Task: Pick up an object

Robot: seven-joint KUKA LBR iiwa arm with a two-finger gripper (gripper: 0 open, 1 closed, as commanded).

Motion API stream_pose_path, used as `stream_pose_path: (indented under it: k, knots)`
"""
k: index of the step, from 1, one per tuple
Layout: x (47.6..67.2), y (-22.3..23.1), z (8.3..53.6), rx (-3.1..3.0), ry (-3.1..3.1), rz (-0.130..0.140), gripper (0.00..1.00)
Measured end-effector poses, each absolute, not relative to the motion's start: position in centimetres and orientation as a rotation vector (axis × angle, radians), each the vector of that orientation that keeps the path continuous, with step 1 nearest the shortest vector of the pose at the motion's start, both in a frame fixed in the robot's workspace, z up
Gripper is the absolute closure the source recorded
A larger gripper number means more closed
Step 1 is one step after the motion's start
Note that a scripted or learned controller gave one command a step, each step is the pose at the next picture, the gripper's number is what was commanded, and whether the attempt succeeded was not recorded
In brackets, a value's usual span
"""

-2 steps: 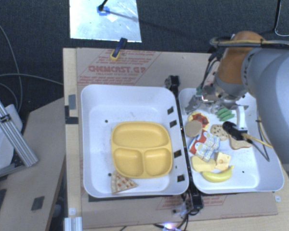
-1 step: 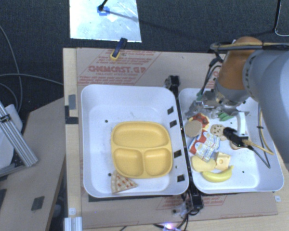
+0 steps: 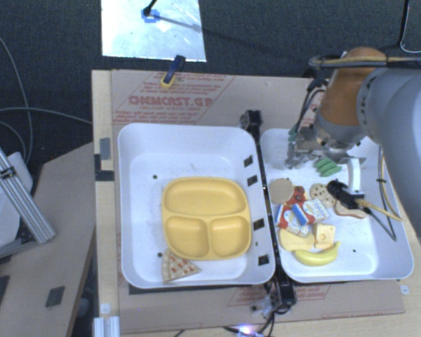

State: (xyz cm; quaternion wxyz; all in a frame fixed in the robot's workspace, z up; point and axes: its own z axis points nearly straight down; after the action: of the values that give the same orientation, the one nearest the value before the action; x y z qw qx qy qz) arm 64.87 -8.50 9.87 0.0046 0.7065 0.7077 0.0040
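One green pod (image 3: 329, 167) lies just beside the jaws (image 3: 299, 161).

A shiny metal sheet (image 3: 153, 18) is lying at the top of the frame above my bench. Brown cardboard (image 3: 182, 97) is spreading under the bins. Aluminium rails (image 3: 17, 188) are leaning at the left edge, near loose grey cables (image 3: 28, 111).

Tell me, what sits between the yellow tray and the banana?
In the camera view, between the yellow tray and banana run the two bins' adjoining white walls, with black clips.
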Motion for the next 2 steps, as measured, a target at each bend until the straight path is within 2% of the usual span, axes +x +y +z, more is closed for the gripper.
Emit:
stream_pose_path:
  k: [1,2]
  knots:
    - [64.8,-8.5,9.8,2.213,2.218,0.011,0.0]
    - [58.8,-8.4,8.4,2.224,2.224,-0.003,0.0]
